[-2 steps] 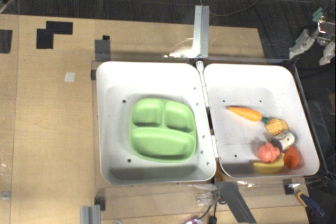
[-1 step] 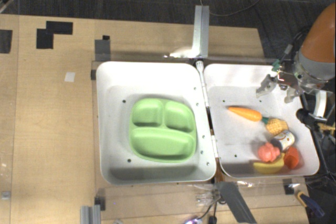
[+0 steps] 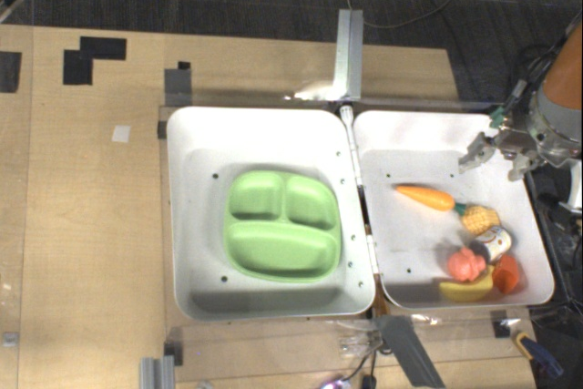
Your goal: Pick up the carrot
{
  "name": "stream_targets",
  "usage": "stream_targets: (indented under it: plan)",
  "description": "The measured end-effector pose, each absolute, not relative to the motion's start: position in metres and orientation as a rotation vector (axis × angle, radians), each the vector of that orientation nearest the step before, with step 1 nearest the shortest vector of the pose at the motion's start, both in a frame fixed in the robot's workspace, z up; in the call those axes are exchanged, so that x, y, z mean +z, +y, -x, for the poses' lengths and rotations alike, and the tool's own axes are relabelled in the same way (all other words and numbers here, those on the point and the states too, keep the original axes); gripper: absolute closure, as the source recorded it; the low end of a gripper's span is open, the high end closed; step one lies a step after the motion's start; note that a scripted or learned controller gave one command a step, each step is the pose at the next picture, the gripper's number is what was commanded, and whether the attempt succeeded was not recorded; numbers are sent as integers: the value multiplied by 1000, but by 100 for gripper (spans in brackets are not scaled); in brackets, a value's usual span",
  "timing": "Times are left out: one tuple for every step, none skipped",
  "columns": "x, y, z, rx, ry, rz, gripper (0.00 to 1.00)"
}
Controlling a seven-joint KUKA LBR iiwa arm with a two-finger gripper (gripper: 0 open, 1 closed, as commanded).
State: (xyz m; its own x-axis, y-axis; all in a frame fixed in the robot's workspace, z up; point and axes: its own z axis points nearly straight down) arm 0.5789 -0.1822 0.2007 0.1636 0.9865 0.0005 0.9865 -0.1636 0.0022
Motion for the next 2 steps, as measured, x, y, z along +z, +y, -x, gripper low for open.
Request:
stream_targets:
  plan:
    - [99, -158, -573, 6, 1948, -2462, 0]
    - [163, -188, -525, 3, 2147, -2292, 0]
